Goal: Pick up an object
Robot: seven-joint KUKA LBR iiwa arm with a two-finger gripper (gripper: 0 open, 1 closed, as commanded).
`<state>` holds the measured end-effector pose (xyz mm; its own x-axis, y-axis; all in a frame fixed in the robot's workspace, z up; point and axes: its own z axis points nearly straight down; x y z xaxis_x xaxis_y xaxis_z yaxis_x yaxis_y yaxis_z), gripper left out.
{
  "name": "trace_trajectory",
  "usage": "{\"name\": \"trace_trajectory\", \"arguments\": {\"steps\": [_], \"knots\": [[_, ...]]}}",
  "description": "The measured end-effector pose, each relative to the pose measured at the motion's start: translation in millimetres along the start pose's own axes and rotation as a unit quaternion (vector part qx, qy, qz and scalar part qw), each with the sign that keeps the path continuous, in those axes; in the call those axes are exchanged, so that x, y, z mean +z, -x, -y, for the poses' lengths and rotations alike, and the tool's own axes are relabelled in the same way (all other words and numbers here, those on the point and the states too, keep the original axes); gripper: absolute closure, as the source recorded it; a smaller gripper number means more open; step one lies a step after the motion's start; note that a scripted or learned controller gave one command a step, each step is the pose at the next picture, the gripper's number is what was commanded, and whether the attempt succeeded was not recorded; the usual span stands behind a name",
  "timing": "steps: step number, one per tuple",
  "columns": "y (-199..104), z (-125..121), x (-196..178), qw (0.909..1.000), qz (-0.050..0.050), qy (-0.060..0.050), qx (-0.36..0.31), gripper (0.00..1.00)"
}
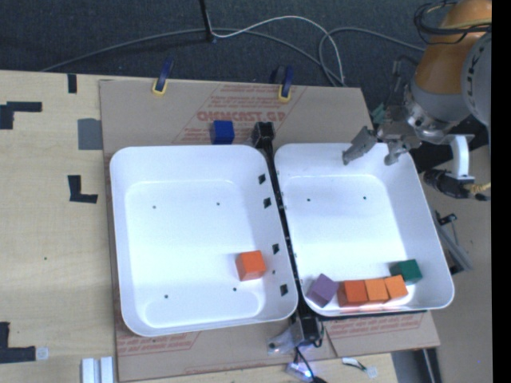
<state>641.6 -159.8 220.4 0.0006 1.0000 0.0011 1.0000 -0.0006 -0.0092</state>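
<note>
With its fingers spread and nothing between them, the end effector hangs over the far rim of the right bin, so the approach step remains: descending toward the blocks along that bin's near wall.

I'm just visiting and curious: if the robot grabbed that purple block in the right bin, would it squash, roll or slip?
The purple block looks like a rigid, flat-faced cube, so it would probably neither squash nor roll. It seems small, so likely light. It sits by the bin's rim, touching an orange block, so a push might jam it.
</note>
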Motion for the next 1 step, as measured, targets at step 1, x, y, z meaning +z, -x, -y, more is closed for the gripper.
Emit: {"name": "trace_trajectory", "arguments": {"steps": [1], "knots": [[-0.2,-1.7,-5.3,1.0,0.001,0.004,-0.001,0.0]]}}
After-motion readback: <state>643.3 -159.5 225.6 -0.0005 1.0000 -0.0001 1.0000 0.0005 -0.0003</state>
